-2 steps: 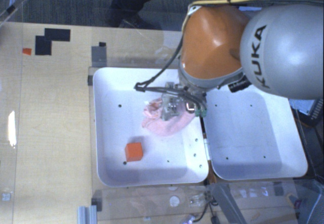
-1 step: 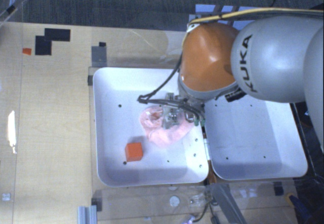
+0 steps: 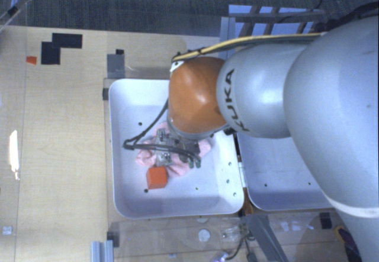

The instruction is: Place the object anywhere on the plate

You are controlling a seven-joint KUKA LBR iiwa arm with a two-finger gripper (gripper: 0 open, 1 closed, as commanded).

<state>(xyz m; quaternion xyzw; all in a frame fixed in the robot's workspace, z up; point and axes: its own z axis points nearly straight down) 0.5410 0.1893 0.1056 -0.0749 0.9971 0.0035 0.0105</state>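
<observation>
An orange-red block (image 3: 157, 178) lies in the left bin (image 3: 127, 113), touching the near edge of a pink plate (image 3: 144, 157). Most of the plate is hidden under the arm's wrist. My gripper (image 3: 173, 153) hangs over the plate's middle, just up and to the right of the block, with dark cables looping out to its left. Nothing shows between the gripper and the block. The orange band of the arm (image 3: 195, 98) covers the bin's upper right part.
The right bin (image 3: 278, 190) lies beside the left one, largely covered by the grey arm. Black marks (image 3: 59, 47) and a small red tag (image 3: 31, 60) sit on the wooden bench at the left.
</observation>
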